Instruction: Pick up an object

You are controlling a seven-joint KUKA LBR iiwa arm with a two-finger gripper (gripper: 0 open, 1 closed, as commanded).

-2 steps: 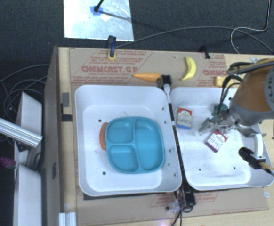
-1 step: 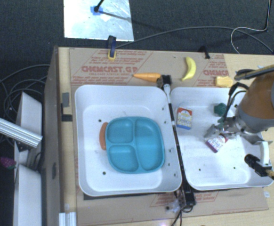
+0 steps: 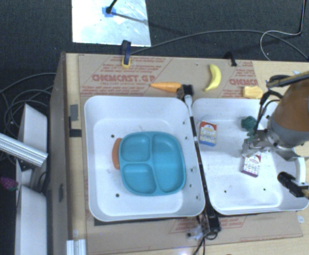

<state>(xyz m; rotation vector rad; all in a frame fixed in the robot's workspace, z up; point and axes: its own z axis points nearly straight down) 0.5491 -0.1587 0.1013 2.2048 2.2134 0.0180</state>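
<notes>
My gripper (image 3: pixel 252 147) hangs over the right bin (image 3: pixel 234 201), reaching in from the right on the grey arm with its orange band. Directly beneath its tip, toward the near side, lies a small white and red packet (image 3: pixel 251 165); contact between them cannot be judged. A dark green object (image 3: pixel 248 123) sits just beyond the gripper, toward the bin's far wall. A white carton with orange and blue print (image 3: pixel 207 133) lies at the bin's left side, close to the divider.
The left bin (image 3: pixel 104 116) holds a blue divided plate (image 3: pixel 152 161) with an orange sausage-like piece (image 3: pixel 115 152) at its left edge. On the cardboard behind the bins lie a banana (image 3: pixel 214 77), a carrot (image 3: pixel 165 87) and a yellow block (image 3: pixel 252 92).
</notes>
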